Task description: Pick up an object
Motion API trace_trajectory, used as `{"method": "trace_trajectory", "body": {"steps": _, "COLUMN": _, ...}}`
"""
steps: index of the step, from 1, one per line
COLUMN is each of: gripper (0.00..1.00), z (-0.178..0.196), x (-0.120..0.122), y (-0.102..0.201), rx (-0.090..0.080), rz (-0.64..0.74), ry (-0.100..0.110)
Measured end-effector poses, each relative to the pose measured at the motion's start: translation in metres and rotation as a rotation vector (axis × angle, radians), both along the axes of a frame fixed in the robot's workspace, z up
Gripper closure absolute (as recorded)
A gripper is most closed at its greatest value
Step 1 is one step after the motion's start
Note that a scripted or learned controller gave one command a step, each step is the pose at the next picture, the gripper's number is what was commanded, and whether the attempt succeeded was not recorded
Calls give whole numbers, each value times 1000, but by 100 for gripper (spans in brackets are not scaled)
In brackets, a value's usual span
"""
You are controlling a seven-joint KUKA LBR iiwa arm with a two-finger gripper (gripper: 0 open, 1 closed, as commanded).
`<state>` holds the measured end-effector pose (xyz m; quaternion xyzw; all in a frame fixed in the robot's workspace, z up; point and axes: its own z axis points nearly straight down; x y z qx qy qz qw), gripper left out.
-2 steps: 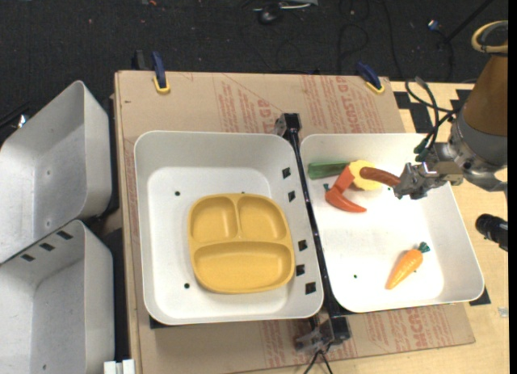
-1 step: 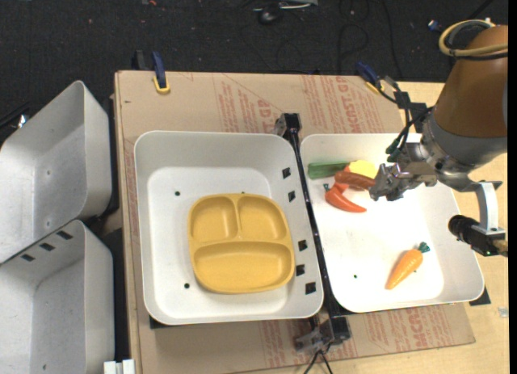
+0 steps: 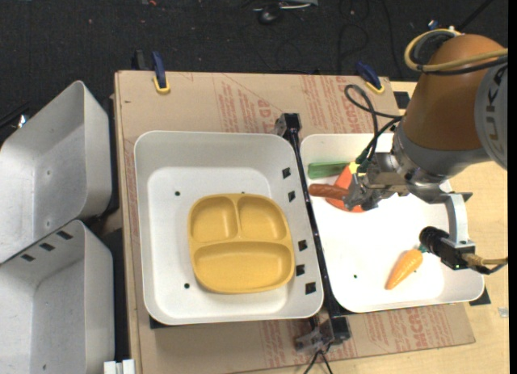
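We have two white bins side by side on the bench. The left bin (image 3: 153, 203) carries one yellow divided plate (image 3: 240, 243), three compartments, sitting roughly centre and slightly toward 6 o'clock. Nothing lies on the plate.

The right bin (image 3: 380, 296) holds the pickable clutter. We count one toy carrot (image 3: 404, 268) at about 4 o'clock in that bin, lying free and tilted, well apart from the gripper. At about 10 to 11 o'clock sits a small cluster: one green piece (image 3: 325, 170), one red-orange elongated piece (image 3: 327, 191), and one orange piece (image 3: 347, 177) partly hidden under the tooling. Exact shapes in that cluster are hard to tell.

The arm comes in from 3 o'clock, wrist angled down so the gripper (image 3: 358, 197) lands on that 10 o'clock cluster, at the end of the red-orange piece. Likely reason: the program is targeting the densest pile near the bin wall, not the lone carrot.

End effector state: we cannot tell, since the wrist body blocks the tip, so we don't claim a grasp.

Also in view: two more white trays (image 3: 48, 162) stacked off the bench at 9 o'clock, and two clamps on the far bench edge at 12 o'clock.
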<state>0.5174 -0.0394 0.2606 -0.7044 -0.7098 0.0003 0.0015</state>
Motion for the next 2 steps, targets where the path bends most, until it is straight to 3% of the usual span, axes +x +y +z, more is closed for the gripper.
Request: {"method": "trace_trajectory", "body": {"steps": 2, "gripper": 100, "z": -31, "x": -14, "y": 103, "rx": 0, "rz": 0, "ry": 0}}
